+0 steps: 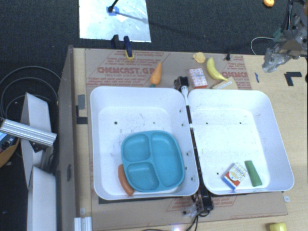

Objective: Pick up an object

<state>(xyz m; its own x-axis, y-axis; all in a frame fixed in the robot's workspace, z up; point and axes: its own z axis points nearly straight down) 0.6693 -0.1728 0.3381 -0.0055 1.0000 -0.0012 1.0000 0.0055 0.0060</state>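
While you look down on the bench, you see the grey metal gripper (275, 57) up at the top right, well away from both bins; you cannot tell how it is set. Your left shallow white bin (103, 129) holds a blue plastic tray with three sections (152, 160) and an orange sausage-shaped toy (125, 180) touching its left edge. Your right shallow white bin (269, 129) holds a small white and orange box (234, 175) just beside a green stick-shaped block (253, 173). A yellow toy banana (213, 70) lies on the cardboard behind the bins.

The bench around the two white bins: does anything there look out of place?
Yes. An orange carrot, a yellow banana and a small pink box lie on the cardboard behind the bins, outside them.
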